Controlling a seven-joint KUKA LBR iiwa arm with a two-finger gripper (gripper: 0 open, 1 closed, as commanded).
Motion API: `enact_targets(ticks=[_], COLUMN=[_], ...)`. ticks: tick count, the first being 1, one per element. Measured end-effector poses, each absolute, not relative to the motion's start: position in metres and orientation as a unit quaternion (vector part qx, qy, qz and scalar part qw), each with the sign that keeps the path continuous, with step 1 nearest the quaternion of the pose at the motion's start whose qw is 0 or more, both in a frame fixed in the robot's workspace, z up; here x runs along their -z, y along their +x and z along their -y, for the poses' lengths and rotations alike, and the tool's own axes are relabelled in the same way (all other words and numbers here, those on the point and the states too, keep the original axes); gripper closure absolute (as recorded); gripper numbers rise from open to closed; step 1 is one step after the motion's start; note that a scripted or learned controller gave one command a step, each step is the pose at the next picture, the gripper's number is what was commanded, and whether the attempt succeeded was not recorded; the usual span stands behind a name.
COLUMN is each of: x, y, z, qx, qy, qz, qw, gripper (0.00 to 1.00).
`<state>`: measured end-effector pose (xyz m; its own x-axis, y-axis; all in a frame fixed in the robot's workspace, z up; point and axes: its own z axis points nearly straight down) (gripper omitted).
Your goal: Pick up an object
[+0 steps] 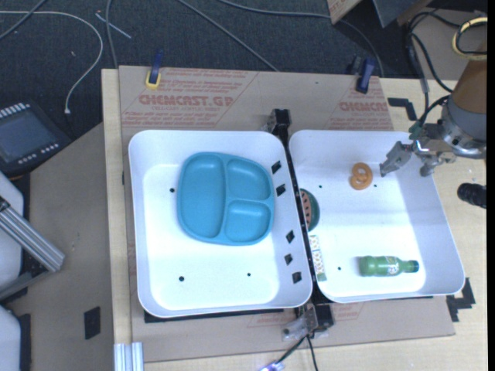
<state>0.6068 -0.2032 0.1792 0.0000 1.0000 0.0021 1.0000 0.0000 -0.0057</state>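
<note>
Camera view, fixed above the bench: two shallow white bins lie side by side on a sheet of brown board printed with red lettering. Left bin (pixel 155 207) holds a blue divided plate (pixel 226 198) with three compartments, resting flat near the bin's centre. Right bin (pixel 433 207) holds three loose objects. A small orange ring-shaped toy (pixel 360 176), possibly a pacifier, lies in the far half of the bin; a green bottle (pixel 387 267) lies on its side near the front edge, its cap pointing right; a round green and brown object (pixel 309 209), partly hidden by the wall between the bins, sits at the left side. Arm enters from the right, with the gripper (pixel 404 161) over the far right part of the right bin, just beside the orange toy but apart from it. Its fingers (pixel 393 161) appear spread and grasp nothing, though their exact gap is hard to judge at this size. Blue clamps (pixel 155 74) pin the board's far edge.
</note>
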Motion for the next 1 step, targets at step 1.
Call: enact_targets(ticks=[1], x=[-0.1163], y=[0.6076], z=[0.1986], qx=[-0.0012], qy=[-0.707], qz=[0.707], qw=[0.003], gripper=[0.0])
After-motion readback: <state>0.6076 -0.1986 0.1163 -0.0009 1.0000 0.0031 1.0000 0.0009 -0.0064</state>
